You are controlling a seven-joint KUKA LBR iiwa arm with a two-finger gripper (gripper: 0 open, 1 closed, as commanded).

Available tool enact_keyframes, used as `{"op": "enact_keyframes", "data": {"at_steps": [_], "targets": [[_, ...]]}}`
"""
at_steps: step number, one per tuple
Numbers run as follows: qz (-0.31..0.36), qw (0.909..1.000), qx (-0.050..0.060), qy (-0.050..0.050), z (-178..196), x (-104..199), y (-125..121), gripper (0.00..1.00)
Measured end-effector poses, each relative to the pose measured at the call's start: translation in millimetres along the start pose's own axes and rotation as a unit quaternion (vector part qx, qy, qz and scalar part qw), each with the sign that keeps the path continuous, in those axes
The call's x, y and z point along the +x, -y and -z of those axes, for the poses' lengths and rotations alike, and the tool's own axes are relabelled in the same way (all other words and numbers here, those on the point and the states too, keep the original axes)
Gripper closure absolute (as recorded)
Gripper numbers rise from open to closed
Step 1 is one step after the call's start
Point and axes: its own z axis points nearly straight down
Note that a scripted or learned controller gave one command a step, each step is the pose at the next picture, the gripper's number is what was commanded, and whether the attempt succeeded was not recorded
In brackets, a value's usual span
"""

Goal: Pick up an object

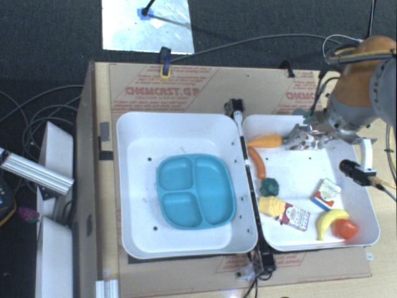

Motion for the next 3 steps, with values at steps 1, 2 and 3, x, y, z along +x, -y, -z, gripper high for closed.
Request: {"op": "enact_keyframes", "data": {"at_steps": [1, 2, 3], "targets": [[-0.001, 1.0000, 0.003, -0.001, -64.2, 11.7, 99.9, 0.00], [0.000, 1.0000, 0.001, 0.000, -38.7, -49.5, 7.5, 0.00], [-0.001, 1.0000, 0.001, 0.000, -50.0, -10.3, -31.6, 0.00]]}}
